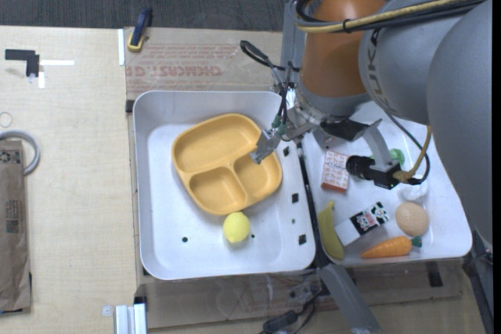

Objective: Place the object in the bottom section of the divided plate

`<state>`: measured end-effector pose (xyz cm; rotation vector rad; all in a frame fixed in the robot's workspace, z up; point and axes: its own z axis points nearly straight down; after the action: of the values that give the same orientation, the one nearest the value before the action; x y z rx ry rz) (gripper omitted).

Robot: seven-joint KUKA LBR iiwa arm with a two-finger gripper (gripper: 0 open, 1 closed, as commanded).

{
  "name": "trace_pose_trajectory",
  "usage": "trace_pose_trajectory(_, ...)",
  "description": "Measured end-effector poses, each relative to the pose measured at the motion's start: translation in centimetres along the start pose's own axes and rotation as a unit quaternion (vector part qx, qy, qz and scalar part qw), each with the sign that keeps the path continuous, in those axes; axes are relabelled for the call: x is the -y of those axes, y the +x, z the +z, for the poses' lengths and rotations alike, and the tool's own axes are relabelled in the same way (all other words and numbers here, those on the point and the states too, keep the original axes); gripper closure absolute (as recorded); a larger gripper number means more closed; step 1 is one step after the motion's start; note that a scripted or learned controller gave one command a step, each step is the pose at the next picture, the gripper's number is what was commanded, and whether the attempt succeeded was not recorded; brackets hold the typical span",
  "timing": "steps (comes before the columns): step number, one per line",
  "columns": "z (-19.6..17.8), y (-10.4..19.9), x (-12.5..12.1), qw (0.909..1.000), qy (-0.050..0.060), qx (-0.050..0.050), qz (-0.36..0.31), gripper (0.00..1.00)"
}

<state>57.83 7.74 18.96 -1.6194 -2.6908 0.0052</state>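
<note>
A yellow divided plate (205,162) lies in the left white bin (156,192), with one large section at the back and two smaller ones toward the front. A yellow ball (236,227) rests on the bin floor just in front of the plate, touching or almost touching its front rim. My gripper (264,148) hangs over the plate's right rim, near the front right section. I see nothing held in it.
The right bin (450,192) holds a red and white box (336,171), a banana (329,232), a black and white toy (368,219), an egg (412,218), a carrot (387,248) and a small green piece (397,156). The arm covers that bin's back part.
</note>
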Motion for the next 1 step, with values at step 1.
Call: trace_pose_trajectory(1, -0.72, -0.11, -0.02, 1.0000, 0.001, 0.000, -0.001, 1.00)
